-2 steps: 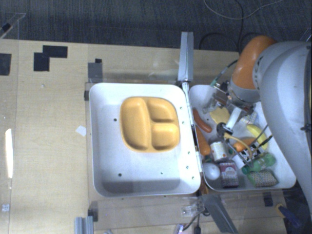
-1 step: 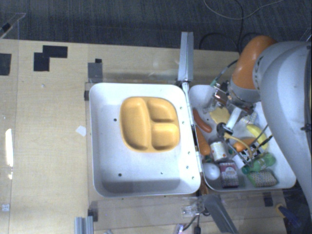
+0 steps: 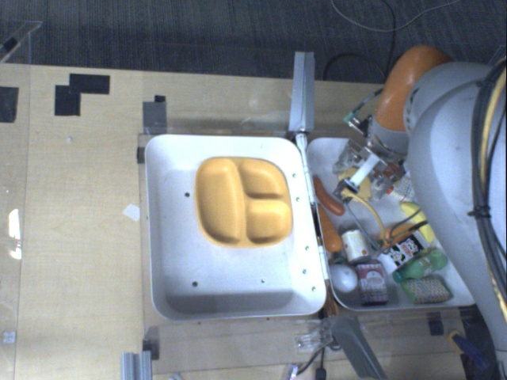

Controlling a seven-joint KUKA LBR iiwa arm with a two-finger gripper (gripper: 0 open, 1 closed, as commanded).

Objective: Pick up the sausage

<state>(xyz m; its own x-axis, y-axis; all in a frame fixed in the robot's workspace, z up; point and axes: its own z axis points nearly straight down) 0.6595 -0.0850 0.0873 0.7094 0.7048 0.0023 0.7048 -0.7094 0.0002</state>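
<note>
The sausage (image 3: 328,197), reddish-orange and elongated, lies at a slant near the left wall of the right bin (image 3: 326,150). My gripper (image 3: 354,170) hangs over the upper middle of that bin, just right of and slightly above the sausage's far end. Nothing shows held in it. A yellow cable trails from the wrist down over the bin's contents.
The left bin (image 3: 170,236) holds a yellow divided tray (image 3: 242,201). Crowding the right bin's front are a brown-orange piece (image 3: 332,237), a small can (image 3: 356,245), a white ball (image 3: 344,276), a dark red box (image 3: 372,283), a green bottle (image 3: 420,266) and a yellow item (image 3: 413,212).
</note>
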